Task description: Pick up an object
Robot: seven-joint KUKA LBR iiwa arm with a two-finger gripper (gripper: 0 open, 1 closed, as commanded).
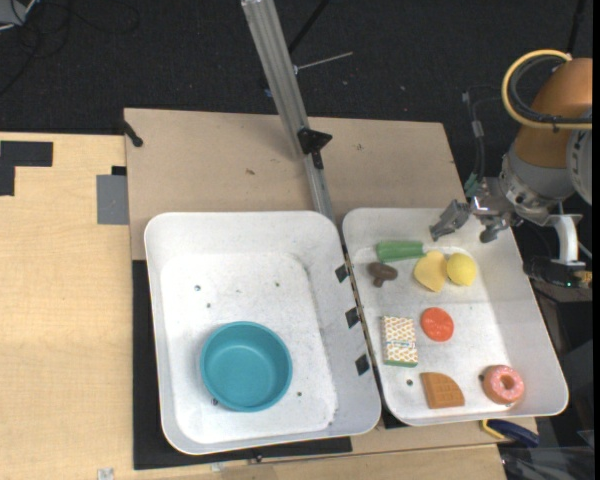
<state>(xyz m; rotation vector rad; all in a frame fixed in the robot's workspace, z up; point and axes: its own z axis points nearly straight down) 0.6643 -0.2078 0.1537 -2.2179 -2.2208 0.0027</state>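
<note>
**Right bin is loaded, gripper up at its far edge**

In the right bin (pixel 540 368) there's a whole bunch of stuff: a green block (pixel 399 250) at the far end, a small brown piece (pixel 382 274) just beside it, two yellow lemon-ish things (pixel 445 270) touching each other, an orange-red round one (pixel 437 325), a patterned sponge (pixel 399 339), a brown cracker-looking wedge (pixel 441 390) and a pink donut (pixel 502 384) in the near corner. The gripper (pixel 471 221) hangs over the far rim, fingers spread apart with nothing between them, near the lemons but not touching. Left bin (pixel 180 258) has a teal bowl (pixel 245 365) sitting upright toward the near side. Both bins sit on the desk (pixel 60 298)
</note>
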